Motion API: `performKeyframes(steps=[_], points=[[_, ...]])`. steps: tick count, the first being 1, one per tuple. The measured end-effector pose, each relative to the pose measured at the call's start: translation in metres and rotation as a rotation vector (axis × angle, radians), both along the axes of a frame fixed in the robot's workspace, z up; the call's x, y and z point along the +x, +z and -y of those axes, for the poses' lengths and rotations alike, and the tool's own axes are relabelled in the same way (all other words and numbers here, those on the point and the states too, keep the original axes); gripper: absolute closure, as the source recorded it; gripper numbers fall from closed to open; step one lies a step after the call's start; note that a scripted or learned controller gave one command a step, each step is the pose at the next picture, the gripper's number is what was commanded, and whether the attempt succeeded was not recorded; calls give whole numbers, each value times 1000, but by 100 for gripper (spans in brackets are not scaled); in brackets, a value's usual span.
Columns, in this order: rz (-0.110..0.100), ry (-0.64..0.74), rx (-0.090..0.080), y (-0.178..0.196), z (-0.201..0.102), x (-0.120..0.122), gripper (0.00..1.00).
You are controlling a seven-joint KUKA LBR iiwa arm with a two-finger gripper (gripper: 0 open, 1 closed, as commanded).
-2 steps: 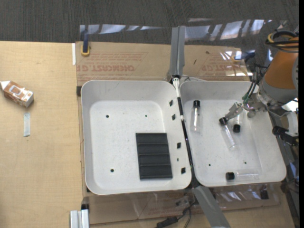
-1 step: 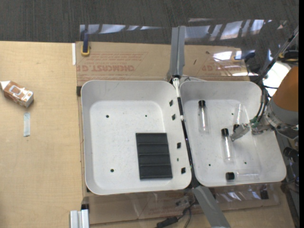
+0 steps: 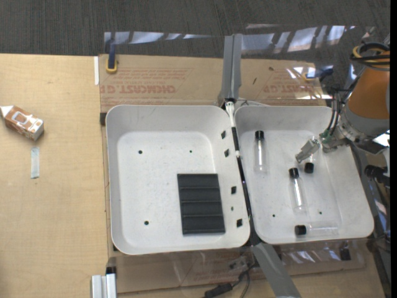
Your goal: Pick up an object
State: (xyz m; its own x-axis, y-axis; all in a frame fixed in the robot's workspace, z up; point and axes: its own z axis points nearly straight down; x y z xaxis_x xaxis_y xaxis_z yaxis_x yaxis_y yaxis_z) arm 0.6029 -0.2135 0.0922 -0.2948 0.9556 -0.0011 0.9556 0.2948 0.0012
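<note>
Where the arm reaches in from the right, its hand (image 3: 308, 151) hangs over the right bin (image 3: 347, 228), just above one clear, black-capped tube (image 3: 297, 188); whether it is open I cannot tell. Two similar tubes (image 3: 259, 150) lie nearby, and a ribbed black block (image 3: 201, 203) occupies the left bin (image 3: 124, 166). Both smooth white bins rest on cardboard (image 3: 167, 85) on the wooden tabletop (image 3: 49, 216).

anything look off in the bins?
Not much. Three clear black-capped tubes lie on their sides at different angles in the right bin; the black ridged block lies flat in the left bin.
</note>
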Motion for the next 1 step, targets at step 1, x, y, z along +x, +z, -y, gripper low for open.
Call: performKeyframes(steps=[1], points=[[2,-1,-1,9,0,0,100]])
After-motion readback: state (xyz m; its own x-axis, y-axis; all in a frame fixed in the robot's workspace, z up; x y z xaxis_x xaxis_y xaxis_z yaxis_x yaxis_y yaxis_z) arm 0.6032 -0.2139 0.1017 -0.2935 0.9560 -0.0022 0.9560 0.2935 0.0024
